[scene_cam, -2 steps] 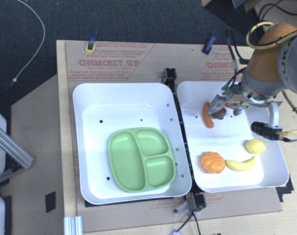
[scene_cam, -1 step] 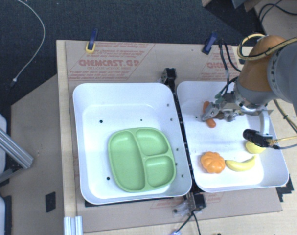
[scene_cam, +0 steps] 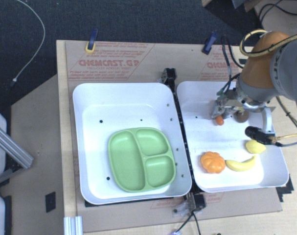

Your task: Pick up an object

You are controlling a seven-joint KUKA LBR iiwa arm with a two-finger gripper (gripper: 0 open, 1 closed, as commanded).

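Found the gripper (scene_cam: 227, 110) low in the far part of the right bin (scene_cam: 201, 96), reached in from the right. Could not tell whether clenched or released: too small and too cluttered at the tip. Spotted a small orange-red piece (scene_cam: 219, 121) just at its near-left edge, perhaps touching, not clearly grasped. Noted three likelier targets nearer in the same bin: an orange pumpkin (scene_cam: 213, 162), a banana (scene_cam: 241, 164) just right of it, and a yellow fruit (scene_cam: 255, 147) beyond the banana's far end. Saw a green divided plate (scene_cam: 141, 158) alone in the left bin (scene_cam: 89, 106).

Judged the main risk a miss. Seemed offset from the small piece, so could nudge it aside and come up with nothing. Feared also a slip off the round little thing on lifting, or a scrape on the bin floor if pressed lower.
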